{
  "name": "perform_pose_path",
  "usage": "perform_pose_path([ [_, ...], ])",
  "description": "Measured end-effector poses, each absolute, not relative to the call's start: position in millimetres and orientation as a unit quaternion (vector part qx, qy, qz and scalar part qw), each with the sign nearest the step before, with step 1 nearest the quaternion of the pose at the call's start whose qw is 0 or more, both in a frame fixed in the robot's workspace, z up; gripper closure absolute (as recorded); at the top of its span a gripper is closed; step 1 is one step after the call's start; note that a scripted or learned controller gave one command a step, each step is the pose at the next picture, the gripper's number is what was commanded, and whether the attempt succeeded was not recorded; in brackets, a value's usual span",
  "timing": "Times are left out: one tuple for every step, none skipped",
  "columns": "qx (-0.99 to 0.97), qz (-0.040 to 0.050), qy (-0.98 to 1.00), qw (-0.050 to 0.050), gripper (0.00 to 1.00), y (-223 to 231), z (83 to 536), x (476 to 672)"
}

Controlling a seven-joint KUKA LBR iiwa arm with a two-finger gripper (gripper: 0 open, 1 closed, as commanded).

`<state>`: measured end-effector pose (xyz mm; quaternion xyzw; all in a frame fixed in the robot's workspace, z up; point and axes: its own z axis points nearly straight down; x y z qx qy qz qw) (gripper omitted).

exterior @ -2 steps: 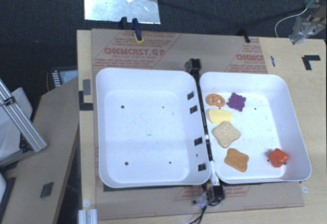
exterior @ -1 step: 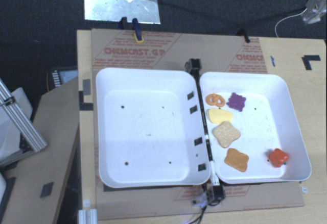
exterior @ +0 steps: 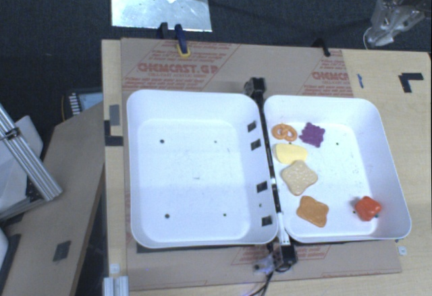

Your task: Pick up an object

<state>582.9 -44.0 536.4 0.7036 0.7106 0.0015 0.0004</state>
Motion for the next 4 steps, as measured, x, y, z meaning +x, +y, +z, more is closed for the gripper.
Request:
perform_pose_path([
  [0.703, 0.0014, 0.711, 0.000, 1.00, 41.0, 535.4, 521.7],
  [0.704, 0.0014, 0.711, 0.000, 1.00, 125.6, 535.3, 485.2],
  [0.704, 0.0001, 0.710, 0.000, 1.00, 180.1, 467.3, 486.4],
  [0.705, 0.0040, 0.709, 0.002, 1.00, 209.2, 538.3, 522.4],
])
